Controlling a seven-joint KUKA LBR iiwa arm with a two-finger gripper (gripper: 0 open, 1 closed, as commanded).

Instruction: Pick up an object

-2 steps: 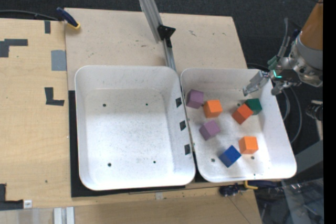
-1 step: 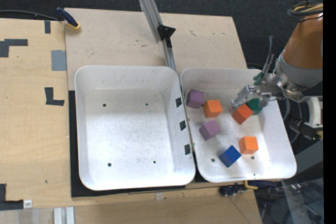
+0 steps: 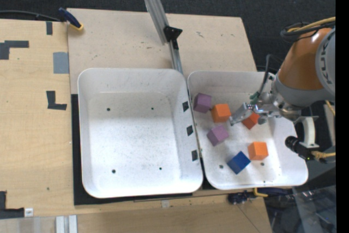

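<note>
The right bin [image 3: 289,169] holds several small blocks. A purple cube [image 3: 203,102] and an orange cube [image 3: 221,112] lie near its upper left. Another purple cube [image 3: 217,134] sits in the middle, with a blue cube [image 3: 238,162] and a second orange cube [image 3: 258,150] toward the front. My gripper [image 3: 248,115] is low inside this bin, right over a red block [image 3: 251,122] that it partly hides. The red block touches or sits just under the gripper tip; whether it is gripped is unclear.
The left bin [image 3: 133,133] stands beside the right one, sharing a raised rim. A slanted metal pole [image 3: 155,5] crosses the bench down to the bins' junction. The arm's orange band [image 3: 302,65] hangs over the right bin's right side.
</note>
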